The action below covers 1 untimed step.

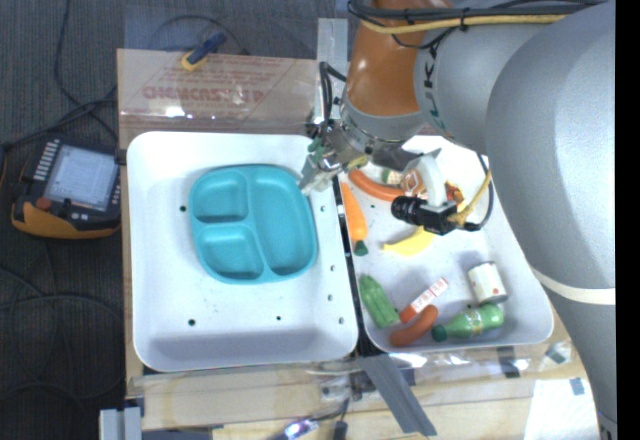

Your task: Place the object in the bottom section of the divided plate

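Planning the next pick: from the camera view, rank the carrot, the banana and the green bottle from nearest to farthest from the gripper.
Measured from the gripper:
1. Carrot, at the right bin's left edge, just below it.
2. Banana, mid right bin.
3. Green bottle, at that bin's bottom right.

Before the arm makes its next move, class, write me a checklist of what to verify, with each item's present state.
1. Divided plate lies flat in the left bin: ok.
2. Plate sections bare, ready to receive: ok.
3. Gripper holds an object: cannot tell.
4. Gripper over the plate's bottom section: not ok; it sits at the plate's upper right rim.
5. Carrot lies near the divider between the bins, close to the gripper: ok.
6. Other toys stay in the right bin: ok.
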Each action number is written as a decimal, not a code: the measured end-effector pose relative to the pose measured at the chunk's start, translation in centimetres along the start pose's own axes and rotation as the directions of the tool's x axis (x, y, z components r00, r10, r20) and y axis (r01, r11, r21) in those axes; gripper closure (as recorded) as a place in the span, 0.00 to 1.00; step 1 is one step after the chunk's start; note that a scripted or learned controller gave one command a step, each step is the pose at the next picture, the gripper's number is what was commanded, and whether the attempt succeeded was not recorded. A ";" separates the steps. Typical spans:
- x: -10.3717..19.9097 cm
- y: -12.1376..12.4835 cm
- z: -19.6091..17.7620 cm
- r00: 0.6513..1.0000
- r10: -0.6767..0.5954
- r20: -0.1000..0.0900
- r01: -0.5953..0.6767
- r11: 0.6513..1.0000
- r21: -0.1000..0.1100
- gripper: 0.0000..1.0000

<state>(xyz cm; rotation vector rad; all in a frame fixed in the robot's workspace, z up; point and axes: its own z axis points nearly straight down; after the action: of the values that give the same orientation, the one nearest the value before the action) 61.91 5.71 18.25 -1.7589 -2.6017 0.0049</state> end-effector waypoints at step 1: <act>0.3 -2.8 -0.9 0.998 0.062 -0.003 -0.062 0.998 0.000 1.00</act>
<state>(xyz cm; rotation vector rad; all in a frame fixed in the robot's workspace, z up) 59.16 4.96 19.16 -1.8365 -2.5441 0.0022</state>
